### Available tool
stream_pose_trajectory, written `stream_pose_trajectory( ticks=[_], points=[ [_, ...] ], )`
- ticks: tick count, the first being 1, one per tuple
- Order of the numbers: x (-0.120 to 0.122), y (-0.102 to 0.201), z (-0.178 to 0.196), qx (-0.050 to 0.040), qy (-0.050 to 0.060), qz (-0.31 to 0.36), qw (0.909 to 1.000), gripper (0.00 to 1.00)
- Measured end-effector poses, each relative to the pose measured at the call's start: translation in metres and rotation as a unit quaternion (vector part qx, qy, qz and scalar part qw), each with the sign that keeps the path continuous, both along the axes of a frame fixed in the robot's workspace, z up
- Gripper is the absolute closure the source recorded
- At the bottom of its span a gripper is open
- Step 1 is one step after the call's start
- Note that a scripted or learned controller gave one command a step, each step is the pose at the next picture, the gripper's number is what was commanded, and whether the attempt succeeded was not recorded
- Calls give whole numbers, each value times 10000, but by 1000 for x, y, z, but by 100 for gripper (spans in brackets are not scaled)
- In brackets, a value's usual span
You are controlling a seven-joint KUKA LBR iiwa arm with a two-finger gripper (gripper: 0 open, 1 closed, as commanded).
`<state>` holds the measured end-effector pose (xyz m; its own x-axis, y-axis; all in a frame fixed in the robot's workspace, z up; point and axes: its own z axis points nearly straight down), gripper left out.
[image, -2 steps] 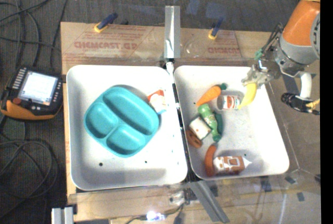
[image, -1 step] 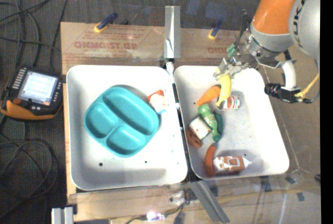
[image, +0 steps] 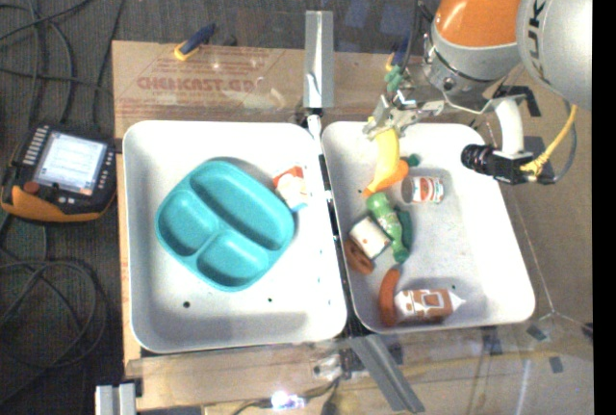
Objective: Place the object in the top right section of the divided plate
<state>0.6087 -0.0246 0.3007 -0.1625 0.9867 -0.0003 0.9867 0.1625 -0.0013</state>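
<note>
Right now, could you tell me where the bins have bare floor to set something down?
Left bin: bare floor below the teal divided plate. Right bin: bare right of the can. Crowded around the banana and sausage.

The grey, orange-banded arm reaches in from the right, its end effector angled down-left.

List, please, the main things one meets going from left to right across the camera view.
Orange-edged handheld control pendant with a lit screen → teal plastic divided plate → small red and white toy → yellow toy banana → small labelled can on its side.
</note>
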Motion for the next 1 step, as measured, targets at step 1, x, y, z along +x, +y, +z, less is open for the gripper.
stream_pose_trajectory(
  ticks=[1],
  points=[
    [-11,55,-105,2,17,-188,9998,100]
  ],
)
